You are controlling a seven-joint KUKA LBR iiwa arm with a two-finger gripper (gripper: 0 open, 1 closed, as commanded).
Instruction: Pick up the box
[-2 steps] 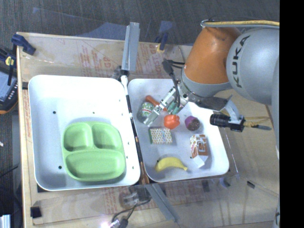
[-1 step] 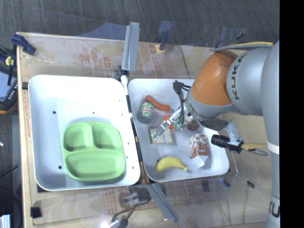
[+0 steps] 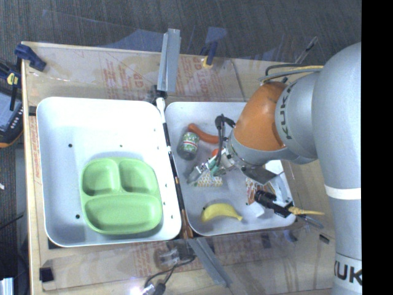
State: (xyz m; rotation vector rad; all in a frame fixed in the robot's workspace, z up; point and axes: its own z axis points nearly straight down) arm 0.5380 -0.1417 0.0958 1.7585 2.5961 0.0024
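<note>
claw low in the right bin, over a small patterned box

the small flat cardboard box with a speckled print lies on the floor of the right shallow white plastic bin, near its middle, directly under and touching the tip of the claw. the claw hangs below the grey arm's orange band, reaching in from the right; whether it is spread or pressed together cannot be told, as the wrist hides much of it. the box looks tilted and partly covered. a green-labelled metal can lies just up-left of it, a yellow banana lies below it, and an orange carrot-like stick lies behind. the left shallow white plastic bin carries a green three-compartment plastic tray. both bins sit on the wooden surface.
</note>
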